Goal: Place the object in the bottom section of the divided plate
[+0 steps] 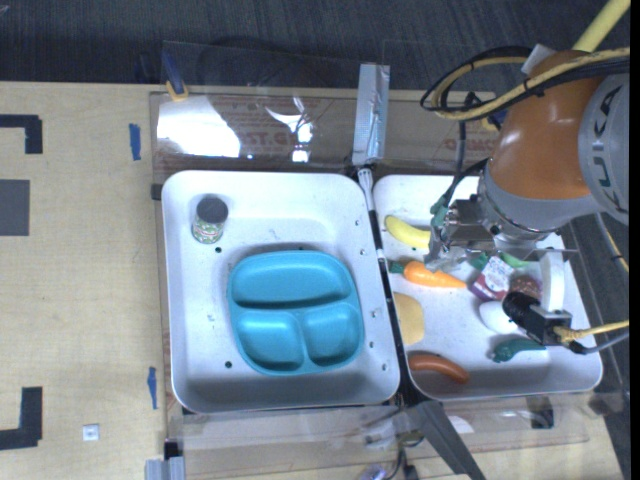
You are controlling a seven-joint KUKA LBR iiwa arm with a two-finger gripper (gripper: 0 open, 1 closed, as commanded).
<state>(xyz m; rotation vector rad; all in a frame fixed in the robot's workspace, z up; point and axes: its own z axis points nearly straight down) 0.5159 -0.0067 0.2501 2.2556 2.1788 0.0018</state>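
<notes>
Bench (70, 268) tan; two white bins (280, 193); dark floor (300, 8).

Bench (80, 268) of pale wood-grain board, marked with black corner brackets and small blue tape strips. Bearing two shallow white bins side by side, touching along their inner rims: left bin (180, 298) and right bin (580, 368). Behind the left bin, a clear glossy sheet (250, 118) lying flat and catching glare. Between the bins at the back, an upright silvery post (370, 113).
</notes>
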